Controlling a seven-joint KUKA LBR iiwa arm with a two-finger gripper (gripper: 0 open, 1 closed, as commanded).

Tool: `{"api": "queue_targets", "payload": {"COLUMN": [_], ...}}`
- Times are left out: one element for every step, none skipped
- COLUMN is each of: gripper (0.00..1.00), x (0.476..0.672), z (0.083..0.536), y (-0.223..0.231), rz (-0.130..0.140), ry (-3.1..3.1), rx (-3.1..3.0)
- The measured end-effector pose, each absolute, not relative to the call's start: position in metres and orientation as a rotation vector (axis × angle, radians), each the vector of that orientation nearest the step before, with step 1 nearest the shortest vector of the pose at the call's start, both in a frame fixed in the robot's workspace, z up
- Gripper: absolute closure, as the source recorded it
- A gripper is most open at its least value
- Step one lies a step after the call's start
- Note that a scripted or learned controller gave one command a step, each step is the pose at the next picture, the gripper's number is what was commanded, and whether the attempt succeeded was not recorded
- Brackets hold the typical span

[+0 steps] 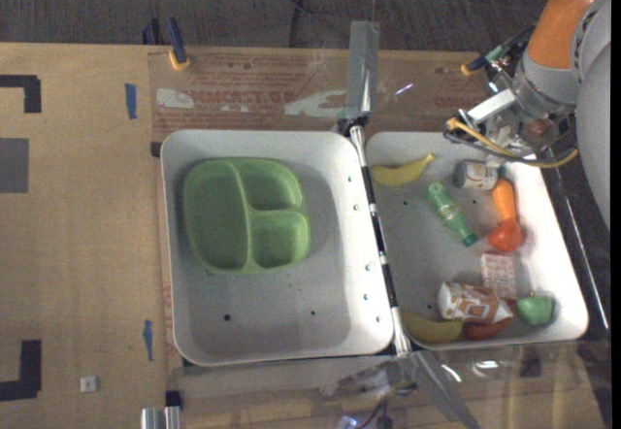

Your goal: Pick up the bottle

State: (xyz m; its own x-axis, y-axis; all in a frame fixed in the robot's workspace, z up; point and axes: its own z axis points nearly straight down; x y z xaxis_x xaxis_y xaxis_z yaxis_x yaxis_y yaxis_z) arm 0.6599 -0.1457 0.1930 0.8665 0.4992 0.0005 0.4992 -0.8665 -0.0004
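Bottle (451,214), green, lies tilted in the right bin (572,291), near its middle, between a banana (402,170) and an orange carrot (504,201). End effector (490,139) sits above the bin's far right corner, apart from the bottle, which lies below and left of it. Its opening cannot be determined

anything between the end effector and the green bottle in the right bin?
Nothing visibly blocks it. The end effector is over the right white bin's far edge; the small green plastic bottle lies exposed, with a small grey-white can just beside its upper end.
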Motion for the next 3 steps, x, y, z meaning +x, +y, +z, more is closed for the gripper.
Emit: {"api": "queue_targets", "payload": {"gripper": [0.00,0.00,1.00], "x": [0.660,0.615,0.615], "z": [0.192,0.096,0.105], "y": [-0.145,-0.102,-0.101], "rz": [0.001,0.000,0.001], "ry": [-0.813,-0.745,-0.743], "rx": [-3.033,-3.050,-3.049]}}
